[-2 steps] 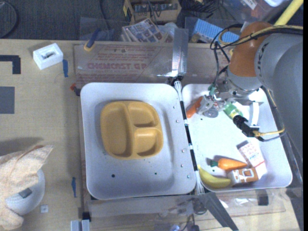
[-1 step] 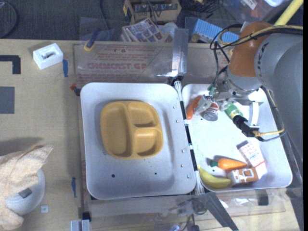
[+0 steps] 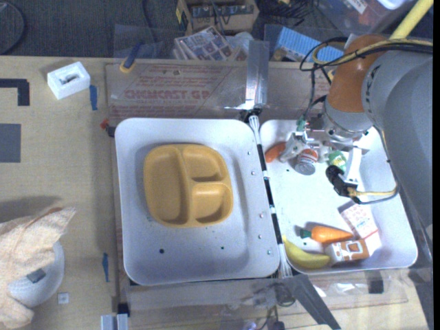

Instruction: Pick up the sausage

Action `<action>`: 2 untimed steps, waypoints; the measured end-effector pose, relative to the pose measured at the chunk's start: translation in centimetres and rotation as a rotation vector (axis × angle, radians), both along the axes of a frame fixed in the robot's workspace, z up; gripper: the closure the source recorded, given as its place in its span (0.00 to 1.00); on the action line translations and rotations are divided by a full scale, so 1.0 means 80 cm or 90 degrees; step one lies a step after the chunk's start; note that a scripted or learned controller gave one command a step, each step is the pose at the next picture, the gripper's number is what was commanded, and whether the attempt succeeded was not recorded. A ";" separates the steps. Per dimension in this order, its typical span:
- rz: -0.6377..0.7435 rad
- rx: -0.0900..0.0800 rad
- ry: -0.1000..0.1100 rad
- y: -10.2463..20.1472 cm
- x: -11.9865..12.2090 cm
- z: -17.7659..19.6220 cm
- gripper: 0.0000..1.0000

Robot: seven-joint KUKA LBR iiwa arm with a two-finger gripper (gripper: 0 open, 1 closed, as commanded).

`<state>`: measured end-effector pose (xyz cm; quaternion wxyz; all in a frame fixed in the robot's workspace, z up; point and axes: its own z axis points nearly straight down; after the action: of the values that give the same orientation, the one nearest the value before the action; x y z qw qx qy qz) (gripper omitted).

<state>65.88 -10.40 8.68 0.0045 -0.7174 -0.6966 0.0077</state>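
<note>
Banana (image 3: 306,256), carrot (image 3: 330,234) and small carton (image 3: 349,250) are lying at the right bin's (image 3: 405,253) near edge. Farther back, the gripper (image 3: 304,158) is hanging low; finger state cannot be judged. The sausage (image 3: 273,152) is lying just beside it, against the bin's left wall. A yellow divided tray (image 3: 188,184) is occupying the left bin (image 3: 130,205).

Even, soft overhead light; slight blur, faint shadows.

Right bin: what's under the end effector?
Under the end effector in the right bin, a reddish-orange piece pokes out at its left, likely the sausage. The rest is covered by the end effector.
</note>
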 end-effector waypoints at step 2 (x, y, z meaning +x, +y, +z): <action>-0.012 -0.002 -0.011 0.006 0.011 0.014 1.00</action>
<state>66.76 -9.93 9.82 -0.0021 -0.7238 -0.6901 0.0027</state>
